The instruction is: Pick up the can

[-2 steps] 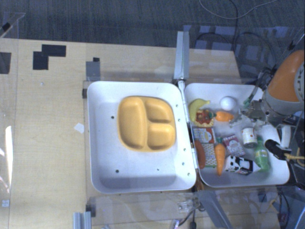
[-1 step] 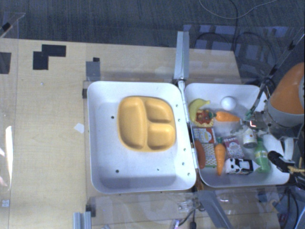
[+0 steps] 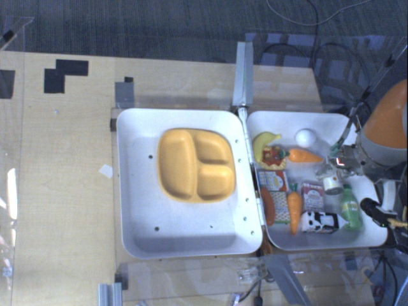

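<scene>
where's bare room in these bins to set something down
Left white bin: bare floor rings the yellow sectioned tray, widest along its near and left sides. Right white bin is crowded; toy food fills it, the grey arm over its right side.

Grey arm with orange band (image 3: 387, 127) was cut off by the right edge, gripper (image 3: 338, 161) fingers too small to read, small grey can (image 3: 331, 185) blurred, label illegible

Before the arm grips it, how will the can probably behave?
The can looks rigid and shiny, so it probably keeps its shape but may slip. It seems upright beside the green bottle, so a sideways nudge could tip or roll it.
</scene>
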`<move>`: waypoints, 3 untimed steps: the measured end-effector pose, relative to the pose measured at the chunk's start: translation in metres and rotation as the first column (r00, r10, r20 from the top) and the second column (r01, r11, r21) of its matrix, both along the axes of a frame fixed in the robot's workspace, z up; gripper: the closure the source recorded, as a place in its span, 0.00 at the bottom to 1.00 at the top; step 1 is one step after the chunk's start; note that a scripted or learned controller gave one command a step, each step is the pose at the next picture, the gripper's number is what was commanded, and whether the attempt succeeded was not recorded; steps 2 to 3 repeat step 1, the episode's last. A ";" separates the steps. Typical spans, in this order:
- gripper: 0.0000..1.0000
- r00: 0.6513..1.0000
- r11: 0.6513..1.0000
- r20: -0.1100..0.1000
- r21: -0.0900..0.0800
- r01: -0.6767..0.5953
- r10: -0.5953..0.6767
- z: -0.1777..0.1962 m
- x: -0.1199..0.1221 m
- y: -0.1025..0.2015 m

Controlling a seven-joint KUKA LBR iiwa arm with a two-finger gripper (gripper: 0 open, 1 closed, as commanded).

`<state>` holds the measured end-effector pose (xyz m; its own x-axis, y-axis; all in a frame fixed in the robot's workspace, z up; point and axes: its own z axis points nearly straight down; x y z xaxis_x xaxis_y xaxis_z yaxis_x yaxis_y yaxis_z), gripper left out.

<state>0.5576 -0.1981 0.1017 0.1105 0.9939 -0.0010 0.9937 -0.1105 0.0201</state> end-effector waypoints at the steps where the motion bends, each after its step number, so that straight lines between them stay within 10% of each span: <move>1: 1.00 0.987 0.987 -0.013 0.003 0.160 -0.160 0.117 0.031 0.033; 3: 1.00 0.987 0.987 -0.013 0.003 0.160 -0.160 0.117 0.031 0.033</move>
